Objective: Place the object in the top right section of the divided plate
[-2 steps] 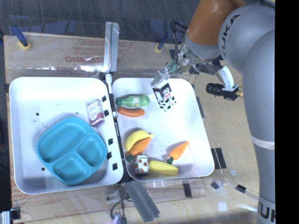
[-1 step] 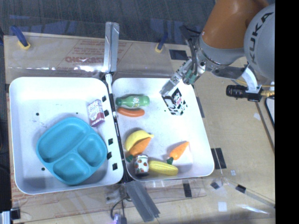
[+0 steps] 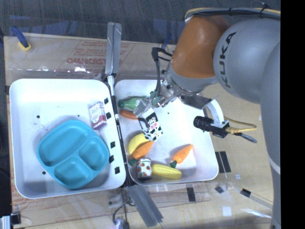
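Note:
A blue divided plate (image 3: 72,153) lies in the left bin (image 3: 19,128), with three sections. My gripper (image 3: 147,110) hangs over the upper middle of the right bin (image 3: 206,147), pointing down and left. A small black-and-white cow-patterned carton (image 3: 152,127) hangs tilted from its fingertips, its top pinched between them. The carton's lower end overlaps a yellow toy fruit (image 3: 135,142) below it.
A small purple-and-white carton (image 3: 98,115) stands in the left bin just above the plate's right side. The right bin also holds a green item (image 3: 129,102), a carrot (image 3: 127,113), an orange piece (image 3: 143,149), a second carrot (image 3: 182,153), corn (image 3: 166,171) and a small can (image 3: 144,168).

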Tool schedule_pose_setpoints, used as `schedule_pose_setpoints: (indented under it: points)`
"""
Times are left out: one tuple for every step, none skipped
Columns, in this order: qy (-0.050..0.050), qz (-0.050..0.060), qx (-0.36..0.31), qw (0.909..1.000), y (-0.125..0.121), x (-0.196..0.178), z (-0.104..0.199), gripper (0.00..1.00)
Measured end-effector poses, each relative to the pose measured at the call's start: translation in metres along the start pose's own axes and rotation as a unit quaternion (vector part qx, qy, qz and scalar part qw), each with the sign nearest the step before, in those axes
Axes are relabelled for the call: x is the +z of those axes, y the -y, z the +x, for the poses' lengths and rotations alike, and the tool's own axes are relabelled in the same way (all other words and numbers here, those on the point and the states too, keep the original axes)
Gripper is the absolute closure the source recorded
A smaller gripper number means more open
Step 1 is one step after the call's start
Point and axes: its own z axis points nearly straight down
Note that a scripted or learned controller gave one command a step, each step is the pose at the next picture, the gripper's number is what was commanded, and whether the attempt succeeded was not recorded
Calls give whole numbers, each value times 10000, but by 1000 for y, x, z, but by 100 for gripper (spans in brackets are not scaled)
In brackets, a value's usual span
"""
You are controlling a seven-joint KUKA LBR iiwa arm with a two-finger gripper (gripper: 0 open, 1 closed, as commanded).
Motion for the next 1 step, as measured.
schedule_pose_setpoints:
  points:
    - [-2,-9,27,10000,-40,37,97,100]
